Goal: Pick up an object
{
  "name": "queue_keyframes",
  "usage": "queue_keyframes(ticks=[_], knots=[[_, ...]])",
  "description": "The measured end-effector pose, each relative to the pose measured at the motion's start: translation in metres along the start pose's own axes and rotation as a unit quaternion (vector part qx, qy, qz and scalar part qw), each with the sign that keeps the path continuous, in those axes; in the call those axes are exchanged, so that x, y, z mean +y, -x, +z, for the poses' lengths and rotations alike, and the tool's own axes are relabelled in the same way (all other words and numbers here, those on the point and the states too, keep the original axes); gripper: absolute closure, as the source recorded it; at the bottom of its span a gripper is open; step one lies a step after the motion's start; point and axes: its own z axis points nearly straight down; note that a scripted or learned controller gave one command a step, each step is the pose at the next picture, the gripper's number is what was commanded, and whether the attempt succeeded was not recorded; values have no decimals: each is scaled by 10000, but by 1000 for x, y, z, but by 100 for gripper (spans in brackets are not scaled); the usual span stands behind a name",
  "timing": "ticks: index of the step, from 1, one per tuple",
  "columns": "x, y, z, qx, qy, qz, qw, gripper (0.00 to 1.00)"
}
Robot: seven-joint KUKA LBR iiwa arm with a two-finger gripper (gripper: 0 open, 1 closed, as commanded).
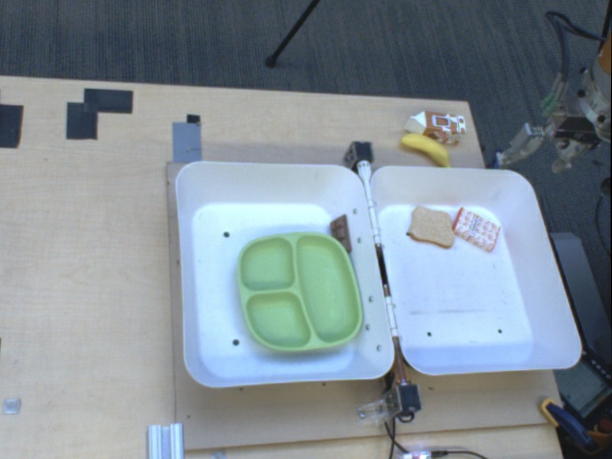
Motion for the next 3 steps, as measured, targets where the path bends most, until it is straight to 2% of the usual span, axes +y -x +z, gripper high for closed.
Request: queue_keyframes(ticks=[1,2,3], knots=[[-79,6,107,3,-16,9,10000,0],[-161,-25,166,10,-17,13,10000,0],[-159,-25,155,2,12,4,10000,100]])
